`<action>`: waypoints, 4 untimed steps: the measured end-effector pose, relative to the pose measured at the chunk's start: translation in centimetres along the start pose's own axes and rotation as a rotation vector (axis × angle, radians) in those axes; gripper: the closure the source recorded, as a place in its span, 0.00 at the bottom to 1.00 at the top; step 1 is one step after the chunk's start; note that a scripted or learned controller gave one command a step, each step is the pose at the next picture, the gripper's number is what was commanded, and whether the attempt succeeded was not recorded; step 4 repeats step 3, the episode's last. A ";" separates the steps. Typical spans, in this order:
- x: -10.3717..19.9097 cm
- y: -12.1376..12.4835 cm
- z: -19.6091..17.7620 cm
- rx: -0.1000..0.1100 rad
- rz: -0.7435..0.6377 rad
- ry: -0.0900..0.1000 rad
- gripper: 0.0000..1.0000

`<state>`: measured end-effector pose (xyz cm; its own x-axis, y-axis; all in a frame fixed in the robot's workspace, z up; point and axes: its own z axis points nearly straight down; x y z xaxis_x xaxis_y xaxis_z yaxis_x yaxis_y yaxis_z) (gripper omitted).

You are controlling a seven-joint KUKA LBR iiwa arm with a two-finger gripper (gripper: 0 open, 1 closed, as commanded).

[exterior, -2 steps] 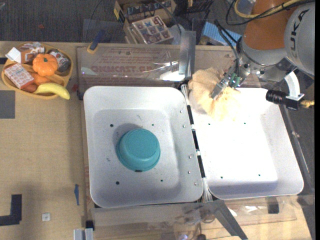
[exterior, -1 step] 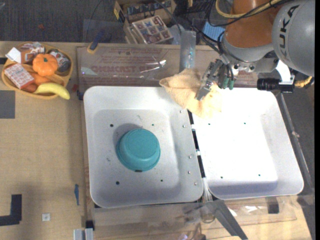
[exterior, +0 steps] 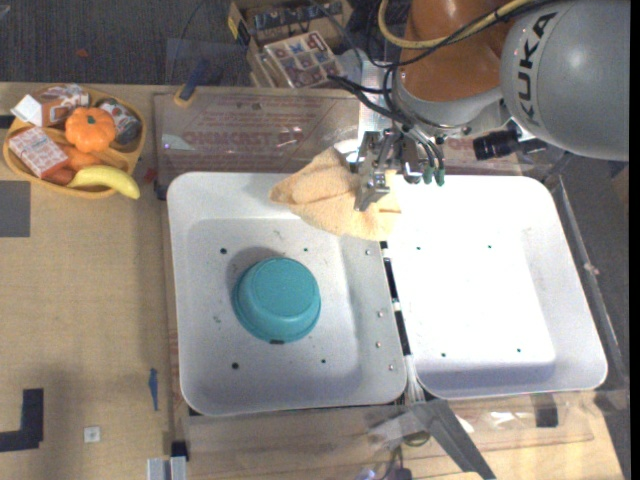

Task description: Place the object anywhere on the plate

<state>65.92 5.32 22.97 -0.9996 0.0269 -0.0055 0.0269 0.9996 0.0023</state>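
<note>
A teal round plate (exterior: 278, 298) lies in the left bin (exterior: 200, 268), a little left of its middle. A tan cloth (exterior: 318, 198) is bunched over the back right corner of that bin and reaches to the divide between the bins. My gripper (exterior: 366, 196) hangs over the cloth's right part with its fingers pressed together into the fabric. The cloth rises in a peak toward the wrist. The plate sits apart from the cloth, to the front left of the gripper.
The right bin (exterior: 490, 298) lies beside the left one. A bowl of toy fruit (exterior: 75, 143) with a banana and a pumpkin sits on the bench at the far left. Boxes and cables (exterior: 290, 38) lie behind the bins.
</note>
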 end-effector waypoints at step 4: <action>-0.1 10.2 0.3 -0.002 -0.028 -0.004 0.00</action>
